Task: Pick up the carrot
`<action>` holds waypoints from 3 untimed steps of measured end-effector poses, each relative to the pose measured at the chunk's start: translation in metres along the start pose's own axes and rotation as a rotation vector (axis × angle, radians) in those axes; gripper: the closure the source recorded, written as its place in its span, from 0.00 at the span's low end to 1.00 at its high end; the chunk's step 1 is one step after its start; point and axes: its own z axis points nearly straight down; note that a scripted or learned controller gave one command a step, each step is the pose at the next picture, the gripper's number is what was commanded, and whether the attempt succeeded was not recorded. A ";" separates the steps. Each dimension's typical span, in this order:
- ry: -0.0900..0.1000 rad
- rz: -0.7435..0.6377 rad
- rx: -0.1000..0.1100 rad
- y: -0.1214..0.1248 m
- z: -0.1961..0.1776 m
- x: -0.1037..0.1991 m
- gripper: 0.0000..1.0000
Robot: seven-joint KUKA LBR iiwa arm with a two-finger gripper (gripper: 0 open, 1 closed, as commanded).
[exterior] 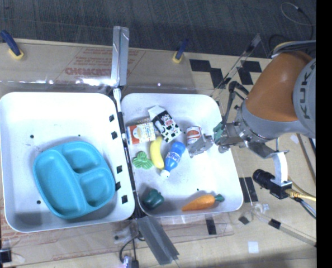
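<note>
End effector [202,143], fingers' state unclear, above the right bin [224,175], well apart from carrot [200,202].

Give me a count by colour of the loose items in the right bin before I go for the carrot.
Orange: 2, carrot, juice carton
Green: 2, leafy vegetable, dark green pepper
Yellow: 1, banana
Blue: 1, bottle
Black and white: 1, milk carton
Red and silver: 1, can
Total: 8
</note>
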 end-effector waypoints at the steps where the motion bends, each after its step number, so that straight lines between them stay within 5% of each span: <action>1: 0.001 -0.171 0.000 -0.027 0.075 -0.043 0.00; 2: 0.001 -0.460 -0.001 -0.026 0.144 -0.042 0.00; 3: 0.000 -0.455 -0.002 -0.026 0.144 -0.042 0.00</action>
